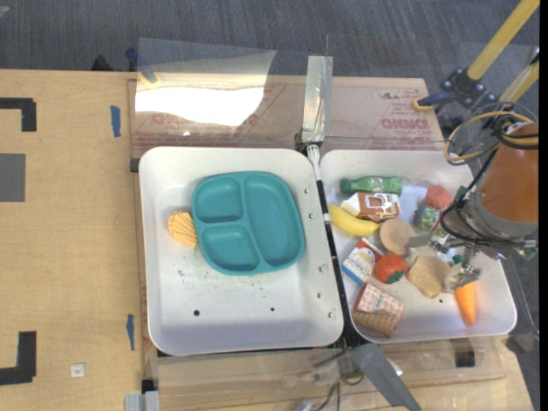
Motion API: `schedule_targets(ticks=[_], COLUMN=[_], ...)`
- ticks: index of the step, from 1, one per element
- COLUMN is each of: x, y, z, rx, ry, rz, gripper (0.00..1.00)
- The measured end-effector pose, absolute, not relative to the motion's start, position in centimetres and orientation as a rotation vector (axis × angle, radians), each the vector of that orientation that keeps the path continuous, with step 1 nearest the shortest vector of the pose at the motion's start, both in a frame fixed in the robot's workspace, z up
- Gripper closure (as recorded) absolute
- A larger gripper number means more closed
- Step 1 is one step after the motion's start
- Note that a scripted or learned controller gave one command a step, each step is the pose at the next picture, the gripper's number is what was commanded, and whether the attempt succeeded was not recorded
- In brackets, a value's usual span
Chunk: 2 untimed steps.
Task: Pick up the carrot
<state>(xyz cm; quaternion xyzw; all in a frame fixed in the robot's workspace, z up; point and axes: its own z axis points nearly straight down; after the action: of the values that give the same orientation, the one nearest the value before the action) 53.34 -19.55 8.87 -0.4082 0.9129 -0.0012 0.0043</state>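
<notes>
- Carrot: lies in the right bin, near its front right corner, just below our hand in the cam view, i.e. a touch nearer the front rim than the hand is.
- Long axis: runs roughly from back to front of the bin w/ a slight tilt; thick end up by the hand, pointed tip toward the front rim.
- Hand state: metal parts hang under the orange wrist, but we can't tell if it's apart or together; too small and cluttered. Nothing seen clamped in it.
- Gap: hand looks v. close to the carrot's thick end, maybe touching; can't tell for sure from this slant.
- Neighbours: tan bread-like piece sits just left of the hand, beside the carrot's top end; tomato further left. Right of the carrot is the bin wall.
- Our read: next move needs a short shift toward the front rim, then down, closing across the carrot's narrow width, not along its length.
- Risk, as we judge it: bread piece gets nudged or caught too; the wall leaves little room on the right.
</notes>
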Motion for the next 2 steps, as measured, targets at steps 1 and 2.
schedule_targets(ticks=[1,2], x=[52.2,51.1], y=[-20.1,-16.0], z=[8.9,16.0], rx=[-1.75,-1.667], ry=[2.58,2.65], rz=[0.028,-0.009], gripper=[1.0,1.0])
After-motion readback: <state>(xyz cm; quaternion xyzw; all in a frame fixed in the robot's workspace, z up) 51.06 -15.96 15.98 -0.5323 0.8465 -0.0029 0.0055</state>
